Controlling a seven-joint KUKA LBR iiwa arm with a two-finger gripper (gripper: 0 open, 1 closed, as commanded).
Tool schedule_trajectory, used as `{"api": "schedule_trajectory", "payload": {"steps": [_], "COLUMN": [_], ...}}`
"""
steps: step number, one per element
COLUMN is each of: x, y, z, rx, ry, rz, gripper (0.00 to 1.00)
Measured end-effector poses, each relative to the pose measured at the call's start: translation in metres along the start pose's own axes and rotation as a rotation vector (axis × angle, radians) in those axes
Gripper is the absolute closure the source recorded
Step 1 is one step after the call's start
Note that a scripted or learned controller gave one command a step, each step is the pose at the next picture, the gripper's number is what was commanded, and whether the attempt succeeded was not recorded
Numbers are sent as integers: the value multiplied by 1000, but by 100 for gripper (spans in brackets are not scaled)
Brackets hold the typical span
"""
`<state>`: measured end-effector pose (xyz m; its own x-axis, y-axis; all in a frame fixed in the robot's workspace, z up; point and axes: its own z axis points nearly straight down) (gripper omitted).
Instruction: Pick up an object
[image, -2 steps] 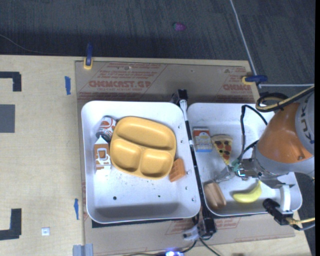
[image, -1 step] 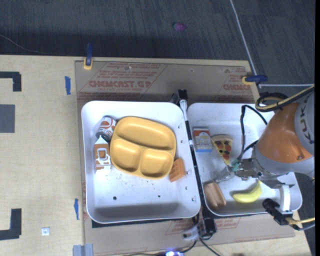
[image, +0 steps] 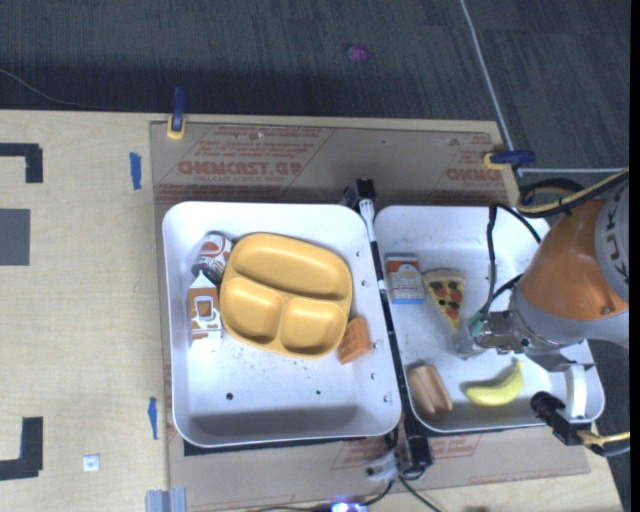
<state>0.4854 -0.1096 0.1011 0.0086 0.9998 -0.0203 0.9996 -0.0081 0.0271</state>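
My gripper (image: 472, 340) hangs low over the right bin (image: 455, 222), near its middle, below the grey wrist and orange band of the arm. A pizza slice (image: 446, 295) lies just up and left of it. A yellow banana (image: 496, 388) lies just below and to its right. A hot dog (image: 429, 389) rests at the bin's front left corner. A small red and white carton (image: 404, 279) sits at the left side. Nothing is seen held in the gripper.
The left bin (image: 270, 410) holds a large yellow divided tray (image: 285, 294), a can (image: 211, 256), a small orange and white box (image: 203, 310) and an orange wedge (image: 355, 340). A black divider (image: 380, 300) runs between the bins. Cables trail by the arm.
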Motion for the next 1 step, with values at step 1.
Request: {"api": "schedule_trajectory", "payload": {"steps": [1], "x": [0], "y": [0], "z": [0], "rx": [0], "ry": [1], "rz": [0], "gripper": [0]}}
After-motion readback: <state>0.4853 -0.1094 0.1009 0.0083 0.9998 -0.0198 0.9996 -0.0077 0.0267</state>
